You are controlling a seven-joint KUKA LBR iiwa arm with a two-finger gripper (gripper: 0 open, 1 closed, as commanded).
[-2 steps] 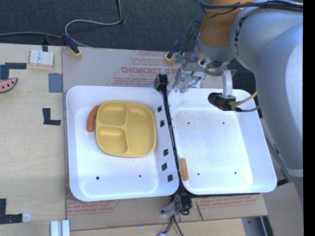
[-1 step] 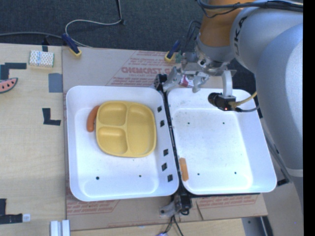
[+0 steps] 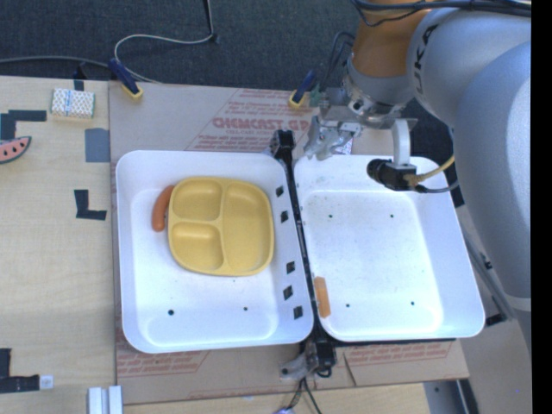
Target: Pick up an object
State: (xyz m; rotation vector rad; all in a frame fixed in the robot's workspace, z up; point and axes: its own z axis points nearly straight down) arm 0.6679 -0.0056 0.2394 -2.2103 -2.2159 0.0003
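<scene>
A dark carpeted floor runs along the top of the view, with a thin cable (image 3: 164, 37) looping across it, and below it a pale wooden bench (image 3: 43, 257) carries a sheet of brown cardboard (image 3: 233, 123) printed with red lettering. On the cardboard two shallow white bins sit side by side, touching along their inner rims, where a row of black clips (image 3: 289, 266) joins them. The left bin (image 3: 142, 317) holds a yellow divided plate (image 3: 220, 225) lying flat in its upper middle part, and an orange sausage-shaped piece (image 3: 159, 210) lies against the plate's left edge, partly tucked beside it, towards the bin's upper left corner. The right bin (image 3: 431, 257) has a small orange carrot-like piece (image 3: 322, 297) lying close to its left wall, near the lower left corner. The grey arm with its orange band (image 3: 392, 24) comes in from the upper right, and the gripper (image 3: 332, 138) hangs over the top left corner of the right bin, just above its upper rim, well apart from both orange pieces and the plate; whether it is open or closed cannot be told here, and nothing is seen in it. Near the bench's upper left edge lie a small checkered block (image 3: 72, 103) and a red slice-shaped piece (image 3: 12, 149), with a few black tape marks (image 3: 86, 205) nearby.
</scene>
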